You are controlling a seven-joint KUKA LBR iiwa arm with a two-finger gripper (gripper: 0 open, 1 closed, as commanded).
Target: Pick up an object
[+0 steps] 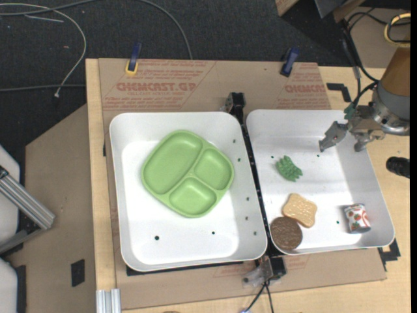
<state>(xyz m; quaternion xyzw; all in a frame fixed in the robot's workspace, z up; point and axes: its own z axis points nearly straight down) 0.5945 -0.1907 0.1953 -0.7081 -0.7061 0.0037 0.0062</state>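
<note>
White plastic forms the two shallow bins, and the right bin [365,194] serves as the landmark for everything else. Its four loose objects sit on its floor. A small green leafy piece [288,168] lies near the middle of that bin, toward its left wall. Below it, toward the bin's near edge, a tan cracker-like piece [300,210] rests against a round brown disc [286,233], the two touching, with the disc close to the near left corner. A small red-and-white packet [356,218] lies by the bin's right wall, well apart from the others.

Over the far right part of the same bin hangs the gripper [346,138], at the end of the grey arm [395,103] reaching in from the right. Its two fingers are spread apart with nothing between them, above bare white floor, up and to the right of the leafy piece.

To the left of the right bin, the left bin [130,233] holds a green divided plate [187,172] lying near its centre.
</note>
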